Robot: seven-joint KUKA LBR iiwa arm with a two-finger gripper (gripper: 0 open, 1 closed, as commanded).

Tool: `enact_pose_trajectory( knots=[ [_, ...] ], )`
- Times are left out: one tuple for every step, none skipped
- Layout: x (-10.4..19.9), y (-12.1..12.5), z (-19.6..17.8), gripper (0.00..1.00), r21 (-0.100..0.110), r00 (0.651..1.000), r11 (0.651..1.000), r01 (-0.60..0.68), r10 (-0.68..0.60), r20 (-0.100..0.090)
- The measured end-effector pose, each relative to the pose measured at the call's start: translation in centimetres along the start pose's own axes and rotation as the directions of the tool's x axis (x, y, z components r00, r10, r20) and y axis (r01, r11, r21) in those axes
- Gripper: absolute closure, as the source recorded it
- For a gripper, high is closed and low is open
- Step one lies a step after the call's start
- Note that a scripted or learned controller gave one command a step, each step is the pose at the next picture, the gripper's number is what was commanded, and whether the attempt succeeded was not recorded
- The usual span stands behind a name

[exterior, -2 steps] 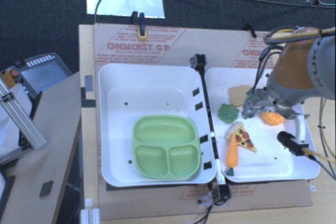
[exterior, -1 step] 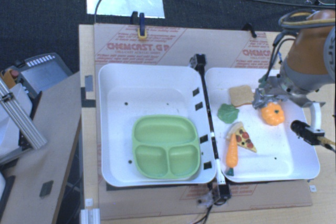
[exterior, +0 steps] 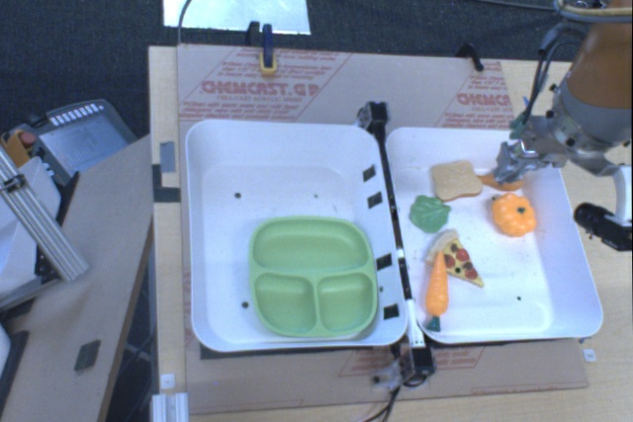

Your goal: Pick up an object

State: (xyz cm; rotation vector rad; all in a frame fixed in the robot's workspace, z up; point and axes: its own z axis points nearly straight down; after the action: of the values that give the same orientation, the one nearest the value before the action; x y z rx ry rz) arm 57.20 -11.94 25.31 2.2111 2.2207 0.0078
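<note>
Nearest the camera, in the right white bin, lies an orange plastic carrot, long axis running up-frame, tip toward the lower edge, touching a toy pizza slice. It looks light, stiff and somewhat slippery; gripping across its thick middle seems safest. At the frame's right, the gripper hovers by a tan toy bread slice and an orange toy pumpkin; whether it is spread or closed I cannot tell.
</note>
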Motion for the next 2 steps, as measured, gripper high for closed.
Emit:
enact_pose_trajectory(
  knots=[
    [0.0, 0.2, -4.2, 1.00, 0.002, 1.000, 1.000, 0.000, 0.000, -0.001],
    [5.8, 1.0, -2.6, 1.00, 0.007, 1.000, 1.000, 0.005, -0.005, -0.004]
  ],
)
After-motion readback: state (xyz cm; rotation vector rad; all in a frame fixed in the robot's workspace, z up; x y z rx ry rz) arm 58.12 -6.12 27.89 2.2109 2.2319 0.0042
